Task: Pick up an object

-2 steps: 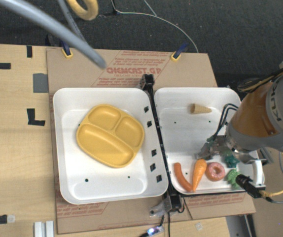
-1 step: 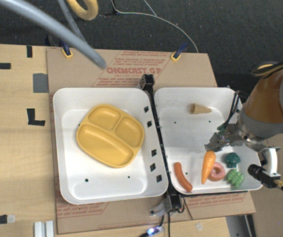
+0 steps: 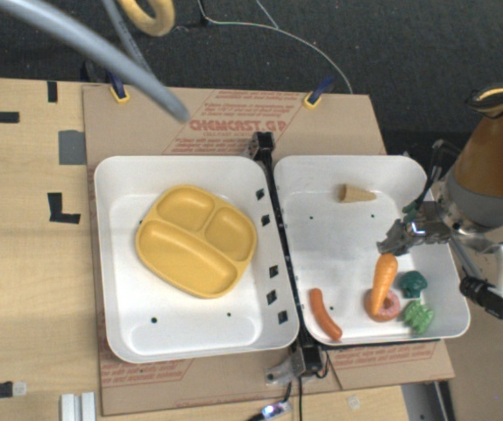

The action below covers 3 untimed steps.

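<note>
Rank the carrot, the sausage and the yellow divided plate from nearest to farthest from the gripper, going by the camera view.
1. Carrot: right bin, just below the gripper.
2. Sausage: same bin, at its lower left.
3. Yellow divided plate: in the left bin, across the divider.

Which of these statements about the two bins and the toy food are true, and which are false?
1. The yellow divided plate lies in the left bin. True.
2. The carrot lies in the left bin. False: it lies in the right bin, its lower end on the pink donut.
3. The hand hangs over the right bin, just above the carrot. True.
4. The sausage lies on the plate. False: it lies on the right bin's floor, near the front.
</note>
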{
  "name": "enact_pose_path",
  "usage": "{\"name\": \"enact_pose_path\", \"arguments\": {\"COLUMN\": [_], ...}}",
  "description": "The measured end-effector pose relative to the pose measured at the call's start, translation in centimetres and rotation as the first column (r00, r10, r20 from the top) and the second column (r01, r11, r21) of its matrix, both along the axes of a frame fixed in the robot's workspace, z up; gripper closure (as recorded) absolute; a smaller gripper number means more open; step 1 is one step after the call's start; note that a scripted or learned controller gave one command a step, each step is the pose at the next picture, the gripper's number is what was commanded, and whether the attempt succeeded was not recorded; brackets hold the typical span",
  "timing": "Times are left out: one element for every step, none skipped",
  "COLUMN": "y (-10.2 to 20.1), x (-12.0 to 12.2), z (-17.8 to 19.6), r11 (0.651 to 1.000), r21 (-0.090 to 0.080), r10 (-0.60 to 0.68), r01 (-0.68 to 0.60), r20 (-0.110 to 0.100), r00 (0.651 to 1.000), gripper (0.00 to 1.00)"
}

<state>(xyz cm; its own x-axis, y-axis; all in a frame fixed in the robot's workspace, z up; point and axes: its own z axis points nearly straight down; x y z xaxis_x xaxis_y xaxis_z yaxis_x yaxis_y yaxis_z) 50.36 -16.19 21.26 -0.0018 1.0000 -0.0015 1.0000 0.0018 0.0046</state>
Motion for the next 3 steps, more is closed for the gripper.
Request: {"name": "enact_pose_path", "arguments": {"y": [4.8, 9.8, 14.3], "x": [1.4, 1.5, 2.8], "z": [-0.6, -1.2, -1.1], "r11": [1.000, 1.000, 1.000], "r21": [0.003, 0.003, 0.003], "r10": [0.004, 0.004, 0.005], "r01": [-0.004, -0.004, -0.005], "r20": [-0.006, -0.007, -0.006], "r00": [1.000, 1.000, 1.000], "gripper": [1.00, 1.00, 1.00]}}
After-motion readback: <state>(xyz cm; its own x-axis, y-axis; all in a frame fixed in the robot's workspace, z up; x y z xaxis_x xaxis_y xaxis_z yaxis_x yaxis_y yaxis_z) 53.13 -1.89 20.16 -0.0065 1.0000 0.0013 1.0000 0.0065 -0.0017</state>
